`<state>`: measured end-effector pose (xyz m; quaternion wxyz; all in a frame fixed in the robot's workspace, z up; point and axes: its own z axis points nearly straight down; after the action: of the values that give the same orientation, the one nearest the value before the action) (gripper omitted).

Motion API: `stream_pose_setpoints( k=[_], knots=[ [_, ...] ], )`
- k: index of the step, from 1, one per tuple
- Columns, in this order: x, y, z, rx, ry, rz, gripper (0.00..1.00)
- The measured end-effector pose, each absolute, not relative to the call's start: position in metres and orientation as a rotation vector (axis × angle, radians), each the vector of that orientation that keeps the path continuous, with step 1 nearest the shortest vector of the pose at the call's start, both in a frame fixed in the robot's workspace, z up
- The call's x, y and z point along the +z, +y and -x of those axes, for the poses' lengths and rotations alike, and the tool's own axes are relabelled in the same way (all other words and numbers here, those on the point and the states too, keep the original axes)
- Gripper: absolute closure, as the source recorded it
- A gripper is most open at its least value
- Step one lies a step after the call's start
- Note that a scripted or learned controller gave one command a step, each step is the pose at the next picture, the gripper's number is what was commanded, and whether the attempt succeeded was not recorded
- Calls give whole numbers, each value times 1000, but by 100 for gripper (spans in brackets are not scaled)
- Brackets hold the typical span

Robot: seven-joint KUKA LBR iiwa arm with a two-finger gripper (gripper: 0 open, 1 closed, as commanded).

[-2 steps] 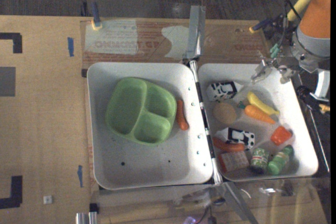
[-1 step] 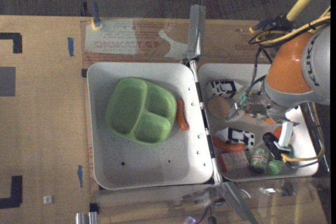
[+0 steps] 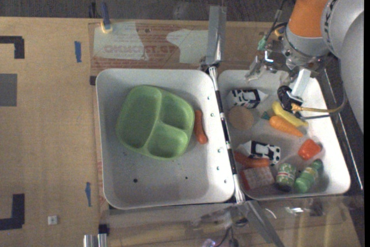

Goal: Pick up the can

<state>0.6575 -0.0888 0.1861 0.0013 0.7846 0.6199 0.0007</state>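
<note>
The can [image 3: 285, 176] is small, with a green label and a dark top. It stands near the front edge of the right bin [image 3: 335, 147], between a red box [image 3: 258, 177] and a green bottle [image 3: 307, 176]. My gripper [image 3: 276, 78] hangs over the back of the right bin, far from the can and above a cow-patterned object [image 3: 245, 98]. Its fingers are spread open and hold nothing.
The right bin also holds a brown round item [image 3: 241, 118], a banana [image 3: 288, 114], a carrot [image 3: 285, 125], a red pepper [image 3: 309, 149], a second cow-patterned object [image 3: 265, 151] and a sausage [image 3: 252, 161]. In the left bin [image 3: 115, 182] lie a green divided plate [image 3: 155, 121] and an orange sausage [image 3: 199, 126].
</note>
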Motion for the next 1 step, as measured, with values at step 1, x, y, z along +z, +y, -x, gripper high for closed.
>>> stream_pose_setpoints(
  k=[1],
  knots=[
    [270,-79,-662,3,1983,-2433,0]
  ],
)
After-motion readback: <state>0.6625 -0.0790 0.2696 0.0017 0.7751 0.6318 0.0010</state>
